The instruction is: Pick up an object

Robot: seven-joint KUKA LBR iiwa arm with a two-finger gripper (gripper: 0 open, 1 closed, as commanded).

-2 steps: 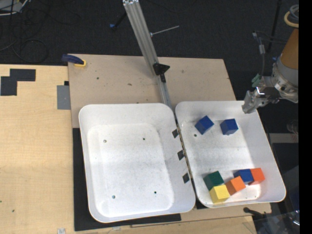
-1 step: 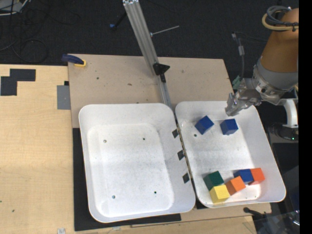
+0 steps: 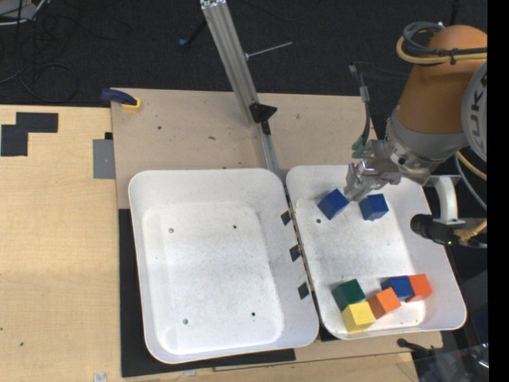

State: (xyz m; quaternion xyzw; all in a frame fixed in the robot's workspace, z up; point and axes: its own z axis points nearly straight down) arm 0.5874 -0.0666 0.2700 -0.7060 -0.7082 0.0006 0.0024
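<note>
Two blue cubes lie near the back of the right bin point(image 3: 362, 249): a darker one point(image 3: 333, 204) on the left and a second one point(image 3: 374, 206) to its right. My gripper point(image 3: 362, 183) hangs just above and between them, close to the bin's back rim, and nothing shows in its grasp. At the bin's front sits a cluster of cubes: green point(image 3: 347, 294), yellow point(image 3: 358, 315), orange point(image 3: 387, 301), a third blue point(image 3: 400, 287) and a red-orange one point(image 3: 420, 285).
The left bin point(image 3: 207, 261) lies alongside, with black clips point(image 3: 294, 251) along the shared edge. A slanted aluminium bar point(image 3: 235, 62) rises behind the bins. A black fitting point(image 3: 433, 228) juts in at the right bin's right rim.
</note>
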